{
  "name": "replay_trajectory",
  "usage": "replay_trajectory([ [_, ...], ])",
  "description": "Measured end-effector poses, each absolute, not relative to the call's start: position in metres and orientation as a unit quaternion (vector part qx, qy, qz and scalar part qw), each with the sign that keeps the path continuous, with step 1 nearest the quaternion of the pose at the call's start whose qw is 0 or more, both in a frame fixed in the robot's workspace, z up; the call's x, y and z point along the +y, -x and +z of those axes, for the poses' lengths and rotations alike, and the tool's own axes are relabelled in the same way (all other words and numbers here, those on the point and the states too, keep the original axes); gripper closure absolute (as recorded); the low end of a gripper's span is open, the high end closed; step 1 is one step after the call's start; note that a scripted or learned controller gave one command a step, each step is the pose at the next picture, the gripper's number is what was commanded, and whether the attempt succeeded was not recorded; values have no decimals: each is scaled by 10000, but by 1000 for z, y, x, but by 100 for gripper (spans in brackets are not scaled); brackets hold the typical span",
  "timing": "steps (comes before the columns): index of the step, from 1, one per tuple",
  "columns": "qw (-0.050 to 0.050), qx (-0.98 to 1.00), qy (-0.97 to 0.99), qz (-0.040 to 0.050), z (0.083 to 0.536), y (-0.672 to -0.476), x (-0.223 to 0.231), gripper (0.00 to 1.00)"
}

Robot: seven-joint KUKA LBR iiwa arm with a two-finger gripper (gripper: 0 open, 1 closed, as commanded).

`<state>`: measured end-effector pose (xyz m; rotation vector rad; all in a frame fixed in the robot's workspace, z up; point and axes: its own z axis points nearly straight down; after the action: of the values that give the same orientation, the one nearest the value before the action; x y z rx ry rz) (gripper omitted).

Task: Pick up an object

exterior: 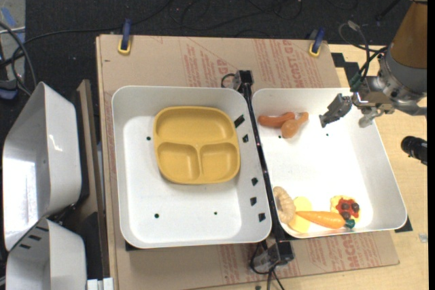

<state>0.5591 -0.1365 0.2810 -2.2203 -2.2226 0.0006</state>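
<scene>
Hovered with dark two-finger gripper over right shallow white bin, fingers spread and holding nothing, just beside orange sausage-shaped toy near that bin's far rim, apart from it.

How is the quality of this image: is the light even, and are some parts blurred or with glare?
Camera view: the light is even and soft, and the yellow divided plastic plate in the left white bin casts only a faint shadow; the small toy foods near the right white bin's front edge look slightly soft; the dark gripper is slightly blurred; mild glare lies on the white container at the left edge.
</scene>
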Motion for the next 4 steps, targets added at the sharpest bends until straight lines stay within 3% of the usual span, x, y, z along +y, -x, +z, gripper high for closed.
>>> replay_trajectory([
  [3, 27, -7067, 7075, 15, 129, -558, -137, 0],
  [4, -3, -7063, 7079, -4, 143, -559, -138, 100],
])
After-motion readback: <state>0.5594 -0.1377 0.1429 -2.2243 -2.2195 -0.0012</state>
